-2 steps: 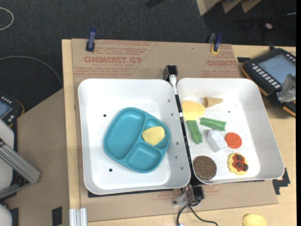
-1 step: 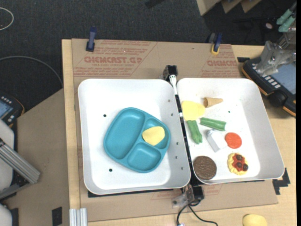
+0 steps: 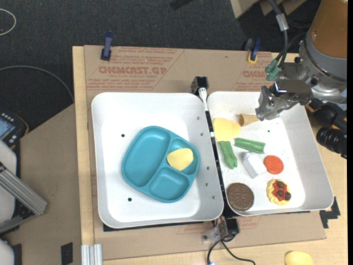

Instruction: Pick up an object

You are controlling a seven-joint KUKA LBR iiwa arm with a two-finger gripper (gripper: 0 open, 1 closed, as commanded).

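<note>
**Pincer poised over the right bin's far corner**

Nearest the camera, well below and left of the pincer (image 3: 268,110), a brown cookie (image 3: 240,196) sits at the front edge of the right bin (image 3: 314,164), with a small pizza (image 3: 278,191) just beside it. From where I stand the pincer hangs over the far part of that bin, dark fingers pointing down and to its left. Whether they are spread or closed I cannot tell; nothing is visibly between them.

The closest candidate is a small cone (image 3: 247,118), just left of the pincer and slightly below it, long axis running left-right, its tip seemingly toward the fingers. It touches a yellow piece (image 3: 226,128) further left. I'd judge the cone the likeliest pick: a short shift left and down would do, with the fingers closing across its short width.

Counting the right bin: one cone, one yellow piece, two green pods (image 3: 249,144), one grey block (image 3: 253,164), one red disc (image 3: 273,164), one pizza, one cookie. The pods lie below-left of the pincer at different angles.

Well apart to the left, the left bin (image 3: 110,148) holds one blue tray (image 3: 149,167) with one yellow lump (image 3: 180,158) in a compartment. Both bins rest on the tabletop (image 3: 138,68). One arm only, so no choice of reach.
</note>
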